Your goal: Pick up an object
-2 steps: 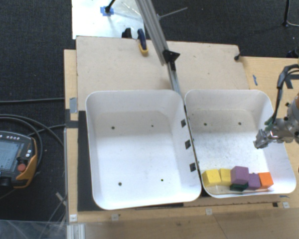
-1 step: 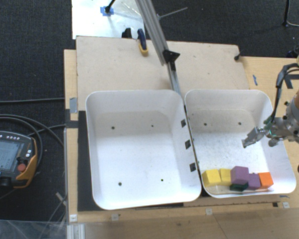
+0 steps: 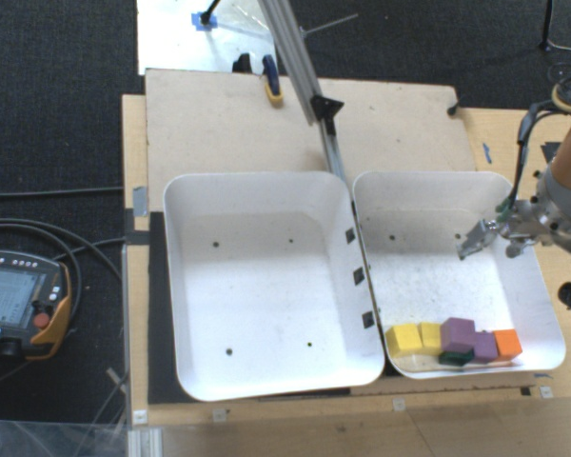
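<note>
Blocks (image 3: pixel 454 340): two yellow, two purple, one green, one orange.

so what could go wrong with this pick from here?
1. The blocks, from the yellow block to the orange block, sit packed together, so the fingers may find no gap.
2. They lie against the right bin's near wall, so the gripper could strike the rim.
</note>
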Controlling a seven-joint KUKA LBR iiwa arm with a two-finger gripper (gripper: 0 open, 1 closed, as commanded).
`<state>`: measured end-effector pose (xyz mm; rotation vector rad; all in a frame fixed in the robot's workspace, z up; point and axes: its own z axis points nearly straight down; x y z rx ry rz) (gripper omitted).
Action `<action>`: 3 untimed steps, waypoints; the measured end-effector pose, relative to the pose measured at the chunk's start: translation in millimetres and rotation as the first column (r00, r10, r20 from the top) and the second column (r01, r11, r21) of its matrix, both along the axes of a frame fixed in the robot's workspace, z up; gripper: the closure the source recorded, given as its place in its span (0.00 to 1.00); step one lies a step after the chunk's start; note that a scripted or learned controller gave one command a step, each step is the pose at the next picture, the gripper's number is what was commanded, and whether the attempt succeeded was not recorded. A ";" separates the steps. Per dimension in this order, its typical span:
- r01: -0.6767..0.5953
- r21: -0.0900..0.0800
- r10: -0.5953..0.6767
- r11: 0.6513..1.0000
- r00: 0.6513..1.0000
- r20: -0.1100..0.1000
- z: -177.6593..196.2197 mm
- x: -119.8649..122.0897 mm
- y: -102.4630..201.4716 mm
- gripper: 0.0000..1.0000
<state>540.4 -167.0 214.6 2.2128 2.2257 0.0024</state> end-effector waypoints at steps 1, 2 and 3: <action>-0.002 0.004 0.003 1.000 1.000 -0.006 -127.6 4.3 78.7 0.00; 0.002 0.001 -0.002 1.000 1.000 0.000 -113.2 5.8 74.9 1.00; 0.003 -0.001 -0.003 1.000 1.000 0.007 15.7 -12.9 57.6 1.00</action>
